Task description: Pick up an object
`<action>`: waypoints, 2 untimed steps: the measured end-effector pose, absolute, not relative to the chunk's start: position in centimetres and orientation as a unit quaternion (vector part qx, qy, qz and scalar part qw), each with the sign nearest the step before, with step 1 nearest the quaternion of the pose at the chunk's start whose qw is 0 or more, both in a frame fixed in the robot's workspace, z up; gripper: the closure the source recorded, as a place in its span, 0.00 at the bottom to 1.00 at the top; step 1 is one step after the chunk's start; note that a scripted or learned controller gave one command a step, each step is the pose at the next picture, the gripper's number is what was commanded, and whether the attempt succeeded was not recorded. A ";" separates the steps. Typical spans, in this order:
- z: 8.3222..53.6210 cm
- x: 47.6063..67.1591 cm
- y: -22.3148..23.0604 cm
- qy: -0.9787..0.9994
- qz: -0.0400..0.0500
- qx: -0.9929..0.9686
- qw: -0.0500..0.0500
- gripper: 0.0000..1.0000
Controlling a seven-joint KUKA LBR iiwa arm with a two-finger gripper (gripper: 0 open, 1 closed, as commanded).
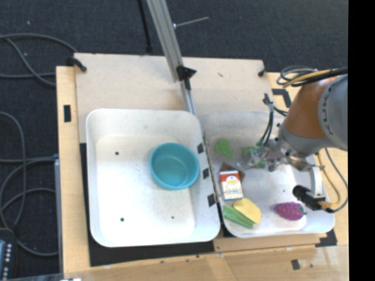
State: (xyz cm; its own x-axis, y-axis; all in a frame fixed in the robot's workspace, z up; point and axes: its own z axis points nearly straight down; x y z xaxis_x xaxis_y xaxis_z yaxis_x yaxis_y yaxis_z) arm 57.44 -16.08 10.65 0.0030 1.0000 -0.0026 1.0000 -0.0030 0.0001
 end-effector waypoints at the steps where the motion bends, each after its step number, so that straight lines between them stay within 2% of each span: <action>1: 12.1 57.6 -16.1 0.705 0.002 0.709 0.002 1.00; 2: 16.9 57.2 -16.9 0.706 0.002 0.708 0.003 1.00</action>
